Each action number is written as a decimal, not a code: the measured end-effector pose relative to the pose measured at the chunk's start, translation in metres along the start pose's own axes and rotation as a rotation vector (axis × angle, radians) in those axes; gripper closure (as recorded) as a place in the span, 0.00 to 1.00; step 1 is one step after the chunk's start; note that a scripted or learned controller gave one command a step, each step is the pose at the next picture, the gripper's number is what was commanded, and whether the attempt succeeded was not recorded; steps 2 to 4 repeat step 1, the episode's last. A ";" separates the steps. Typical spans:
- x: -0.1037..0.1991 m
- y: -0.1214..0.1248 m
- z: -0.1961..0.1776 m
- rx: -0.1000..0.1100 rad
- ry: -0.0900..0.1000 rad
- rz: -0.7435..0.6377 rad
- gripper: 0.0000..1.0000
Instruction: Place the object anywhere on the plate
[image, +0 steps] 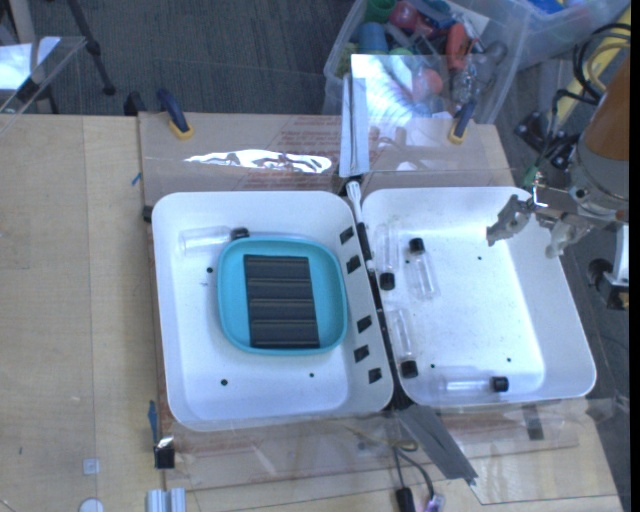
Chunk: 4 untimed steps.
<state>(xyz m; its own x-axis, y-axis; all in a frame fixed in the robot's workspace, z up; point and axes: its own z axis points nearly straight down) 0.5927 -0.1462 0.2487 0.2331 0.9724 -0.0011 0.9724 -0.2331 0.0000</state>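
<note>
Gripper (527, 224) spread open and holding nothing, hovering over the right bin's (560, 340) upper right corner. Clear vials (421, 267) with black caps scattered across that bin's floor. Teal plate (230, 320) with dark ribbed block (278, 300) in left bin (190, 380).

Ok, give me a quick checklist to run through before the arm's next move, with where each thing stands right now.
1. Gripper open, nothing between its fingers: ok.
2. Teal plate lying flat in the left bin: ok.
3. Dark ribbed block resting on the plate: ok.
4. Gripper over the plate: not ok, it hangs over the right bin.
5. Clear vials in the right bin within easy grasp: cannot tell.
</note>
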 end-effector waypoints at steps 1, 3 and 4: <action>-0.053 0.030 -0.072 -0.001 0.000 -0.042 0.00; -0.053 0.030 -0.072 -0.001 0.000 -0.042 0.00; -0.053 0.030 -0.072 -0.001 0.000 -0.042 0.00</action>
